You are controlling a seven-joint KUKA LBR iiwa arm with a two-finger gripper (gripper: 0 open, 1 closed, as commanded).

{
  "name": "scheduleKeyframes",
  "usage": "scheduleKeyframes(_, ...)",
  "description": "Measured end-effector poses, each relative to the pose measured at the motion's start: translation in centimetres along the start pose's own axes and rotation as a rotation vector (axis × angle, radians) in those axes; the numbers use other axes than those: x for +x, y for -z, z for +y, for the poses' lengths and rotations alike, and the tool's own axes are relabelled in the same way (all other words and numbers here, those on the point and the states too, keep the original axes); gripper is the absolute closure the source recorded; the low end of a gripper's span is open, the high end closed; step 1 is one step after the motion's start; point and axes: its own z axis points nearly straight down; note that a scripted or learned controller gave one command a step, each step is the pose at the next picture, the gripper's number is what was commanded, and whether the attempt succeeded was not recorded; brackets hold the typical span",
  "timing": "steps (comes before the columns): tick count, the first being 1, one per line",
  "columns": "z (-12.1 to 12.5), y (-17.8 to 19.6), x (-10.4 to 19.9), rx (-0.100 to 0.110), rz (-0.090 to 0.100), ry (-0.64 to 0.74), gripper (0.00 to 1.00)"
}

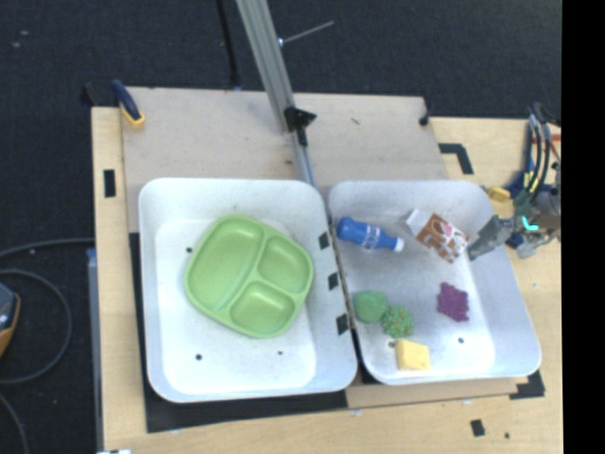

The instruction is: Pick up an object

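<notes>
The right bin [501,348] holds several small objects. A blue bottle [369,235] lies on its side near the bin's left wall. A brown and white packet [439,235] sits toward the back, a purple lump [454,302] right of centre. Two green pieces [371,305] [398,322] lie close together in the front left, with a yellow block [411,355] just in front of them. My gripper [486,238] hangs at the right bin's right rim, just right of the packet, with nothing seen in it. Cabled wrist parts [531,211] trail off to the right.
The left bin [170,367] bears a light green divided plate [250,275]. A slanted metal pole [269,60] rises from behind the bins, its base meeting their shared wall. A blue and yellow clamp [128,104] sits at the bench's back left corner.
</notes>
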Motion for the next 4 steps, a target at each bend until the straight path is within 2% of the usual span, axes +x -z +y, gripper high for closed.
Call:
scheduleKeyframes(1,0.0,0.0,0.0,0.000,0.000,0.000,0.00)
scheduleKeyframes(3,-0.9,-8.7,-0.4,0.003,0.001,-0.002,0.00)
scheduleKeyframes(4,-1.6,-14.8,-0.2,0.005,0.002,-0.002,0.00)
